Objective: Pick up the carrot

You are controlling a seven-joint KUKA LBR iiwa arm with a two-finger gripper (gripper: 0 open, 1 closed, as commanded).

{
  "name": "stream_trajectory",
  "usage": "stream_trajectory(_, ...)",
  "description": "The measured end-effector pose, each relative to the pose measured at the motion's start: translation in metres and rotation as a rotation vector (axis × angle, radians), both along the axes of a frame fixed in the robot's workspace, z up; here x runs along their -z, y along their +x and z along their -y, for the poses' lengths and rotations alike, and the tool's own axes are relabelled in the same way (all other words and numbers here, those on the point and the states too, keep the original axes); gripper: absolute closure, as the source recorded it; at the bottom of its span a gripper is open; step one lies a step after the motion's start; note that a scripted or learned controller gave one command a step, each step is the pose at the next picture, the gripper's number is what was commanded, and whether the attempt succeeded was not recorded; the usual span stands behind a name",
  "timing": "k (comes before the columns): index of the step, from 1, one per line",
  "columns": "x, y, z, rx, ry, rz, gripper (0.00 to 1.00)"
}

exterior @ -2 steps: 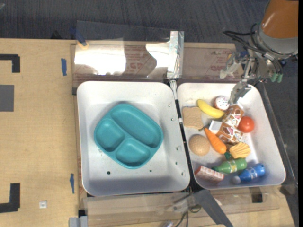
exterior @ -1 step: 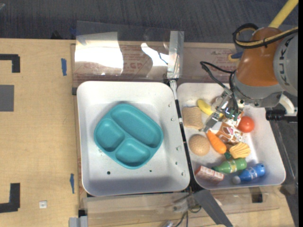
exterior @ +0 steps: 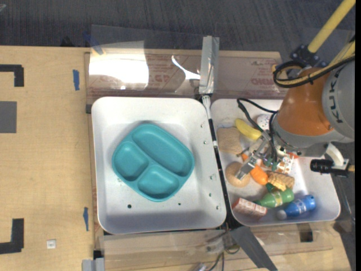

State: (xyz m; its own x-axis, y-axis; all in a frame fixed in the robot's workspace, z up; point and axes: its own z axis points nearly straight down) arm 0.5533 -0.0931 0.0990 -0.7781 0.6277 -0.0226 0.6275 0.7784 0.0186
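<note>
Hovering over carrot [exterior: 259, 175] mid right bin [exterior: 333, 208], end effector [exterior: 252, 161] state unclear, can't tell; carrot prob light, stiff, smooth—grab mid-body.

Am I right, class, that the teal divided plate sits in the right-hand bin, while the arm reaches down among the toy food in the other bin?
Not quite. The camera view shows the teal divided plate in the left-hand bin, not the right. The rest holds: the arm reaches down among the toy food in the other bin, near the carrot.
</note>
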Motion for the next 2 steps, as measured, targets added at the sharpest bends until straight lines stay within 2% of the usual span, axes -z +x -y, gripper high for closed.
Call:
stream_trajectory(1,-0.011,0.002,-0.001,-0.003,-0.002,0.008,1.00)
stream_trajectory(2,-0.086,-0.038,-0.073,0.306,0.006,-0.024,1.00)
